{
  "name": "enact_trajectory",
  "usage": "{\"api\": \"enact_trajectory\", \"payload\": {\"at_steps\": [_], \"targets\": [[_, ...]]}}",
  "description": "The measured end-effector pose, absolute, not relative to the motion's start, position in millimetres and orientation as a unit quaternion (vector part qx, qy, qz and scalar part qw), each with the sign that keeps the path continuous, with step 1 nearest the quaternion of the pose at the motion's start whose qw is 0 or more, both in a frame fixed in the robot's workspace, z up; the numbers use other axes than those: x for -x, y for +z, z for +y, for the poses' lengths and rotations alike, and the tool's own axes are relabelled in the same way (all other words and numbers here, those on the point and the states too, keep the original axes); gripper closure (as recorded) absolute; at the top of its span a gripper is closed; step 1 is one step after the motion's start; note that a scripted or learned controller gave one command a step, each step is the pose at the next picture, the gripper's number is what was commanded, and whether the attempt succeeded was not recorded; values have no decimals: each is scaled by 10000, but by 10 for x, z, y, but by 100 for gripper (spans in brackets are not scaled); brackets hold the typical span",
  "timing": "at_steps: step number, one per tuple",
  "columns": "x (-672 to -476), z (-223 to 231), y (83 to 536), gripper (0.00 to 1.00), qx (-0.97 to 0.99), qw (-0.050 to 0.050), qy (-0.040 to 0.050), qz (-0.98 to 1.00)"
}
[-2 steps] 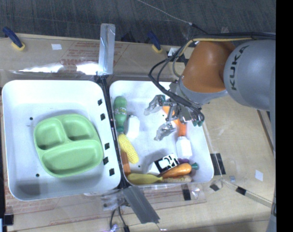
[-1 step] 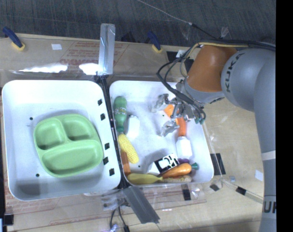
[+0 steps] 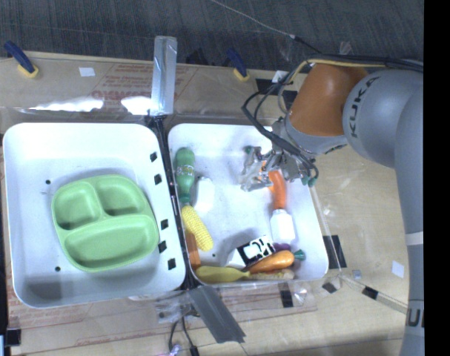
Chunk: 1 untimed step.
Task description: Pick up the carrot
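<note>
The carrot [image 3: 278,191] is a short orange piece lying lengthwise near the right wall of the right bin [image 3: 232,136]. My gripper [image 3: 258,169] is low inside that bin, just left of the carrot's upper end and very close to it. Whether it touches the carrot is unclear. The wrist and cables hide the carrot's top end. The orange-banded arm reaches in from the upper right.
Along the right bin's left wall lie a green bottle [image 3: 184,167], a corn cob [image 3: 197,228] and a white piece [image 3: 204,193]. A white item [image 3: 282,226] sits just below the carrot. An orange vegetable [image 3: 273,260], a banana [image 3: 219,274] and a black-and-white item [image 3: 256,249] line the front. The left bin holds a green divided plate [image 3: 104,221].
</note>
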State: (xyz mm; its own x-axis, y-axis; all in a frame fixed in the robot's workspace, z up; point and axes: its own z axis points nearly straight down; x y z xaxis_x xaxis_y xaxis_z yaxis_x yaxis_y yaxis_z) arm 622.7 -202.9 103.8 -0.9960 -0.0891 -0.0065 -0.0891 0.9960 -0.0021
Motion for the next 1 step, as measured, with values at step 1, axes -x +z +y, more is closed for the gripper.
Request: {"api": "enact_trajectory", "payload": {"at_steps": [1], "targets": [[-6226, -2027, 1034, 0, 449, 30, -8, 9990]]}}
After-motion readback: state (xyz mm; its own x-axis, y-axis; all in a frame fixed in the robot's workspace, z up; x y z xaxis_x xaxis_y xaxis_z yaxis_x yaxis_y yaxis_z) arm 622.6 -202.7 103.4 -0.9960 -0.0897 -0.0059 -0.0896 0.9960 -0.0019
